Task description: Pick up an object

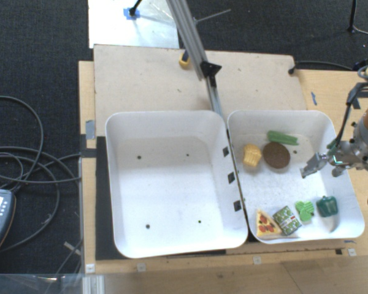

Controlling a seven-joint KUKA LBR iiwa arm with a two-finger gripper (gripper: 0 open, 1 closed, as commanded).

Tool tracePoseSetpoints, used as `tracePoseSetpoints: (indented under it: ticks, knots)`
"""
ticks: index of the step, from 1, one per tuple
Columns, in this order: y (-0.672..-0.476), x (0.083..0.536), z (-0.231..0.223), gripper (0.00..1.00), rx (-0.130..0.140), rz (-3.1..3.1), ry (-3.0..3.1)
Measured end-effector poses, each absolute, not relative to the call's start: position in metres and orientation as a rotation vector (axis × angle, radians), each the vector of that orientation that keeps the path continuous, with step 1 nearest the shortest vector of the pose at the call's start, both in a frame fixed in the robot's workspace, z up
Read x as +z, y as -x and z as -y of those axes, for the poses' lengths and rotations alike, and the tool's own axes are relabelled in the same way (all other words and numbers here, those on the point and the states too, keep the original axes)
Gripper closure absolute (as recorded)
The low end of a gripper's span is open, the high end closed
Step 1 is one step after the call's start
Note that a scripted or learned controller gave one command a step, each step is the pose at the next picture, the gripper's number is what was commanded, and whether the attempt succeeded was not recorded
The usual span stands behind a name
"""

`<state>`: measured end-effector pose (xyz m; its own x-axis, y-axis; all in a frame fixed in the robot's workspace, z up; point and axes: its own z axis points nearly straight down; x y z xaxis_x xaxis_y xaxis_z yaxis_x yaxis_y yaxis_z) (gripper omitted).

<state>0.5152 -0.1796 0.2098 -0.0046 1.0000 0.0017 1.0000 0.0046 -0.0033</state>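
The right bin (340,136) holds all the small things. Near its back wall lies a green stick (282,138), and just in front of it a brown disc (276,155) with a yellow cup-like piece (252,155) beside it on the left. Along the front wall sit a pizza slice (267,225), a green patterned block (287,220) touching or nearly touching it, a light green piece (305,210) and a dark green pepper (327,206), with a thin grey sliver just in front of the pepper.

The gripper (311,166) hangs over the right half of this bin, between the disc and the pepper, apart from both. Nothing shows between its fingers; it is too small and blurred to tell how they stand. The arm (363,146) comes in from the right edge, over the bin's rim.

The left bin (119,139) sits against the right one. Both rest on a wooden bench (147,78). A grey pole (190,26) slants down from the top toward the seam between the bins. Black cables (24,158) loop on the dark floor at left.
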Motion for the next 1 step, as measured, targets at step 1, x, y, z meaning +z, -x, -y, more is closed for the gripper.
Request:
tracePoseSetpoints:
  ticks: [1]
  knots:
    - [-0.5162,0.2118,0.1797,0.00,-0.002,2.226,2.218]
